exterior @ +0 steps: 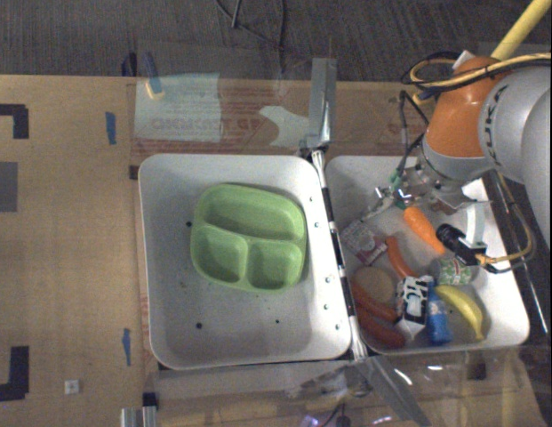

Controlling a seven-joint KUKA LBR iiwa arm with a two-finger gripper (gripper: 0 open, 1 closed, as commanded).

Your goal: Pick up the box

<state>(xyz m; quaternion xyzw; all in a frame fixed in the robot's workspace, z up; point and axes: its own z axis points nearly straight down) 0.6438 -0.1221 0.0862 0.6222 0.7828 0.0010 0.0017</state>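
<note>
Nearest the camera, at the right bin's (505,327) 6 o'clock edge, lies the box (414,296): small, white carton with black print, wedged between red sausage-shaped pieces (375,314) and a blue bottle (437,318). A glossy yellow banana (464,310) sits just beside. Farther in, an orange carrot (423,228), smooth and tapered. My hand (402,192) hovers at the bin's 12 o'clock corner; whether it is open I cannot tell, and nothing shows in its grip. Judgement: approach stage; next I must travel toward 6 o'clock and descend squarely over the box. In the left bin (160,265), a green moulded plastic tray (249,237).
</note>
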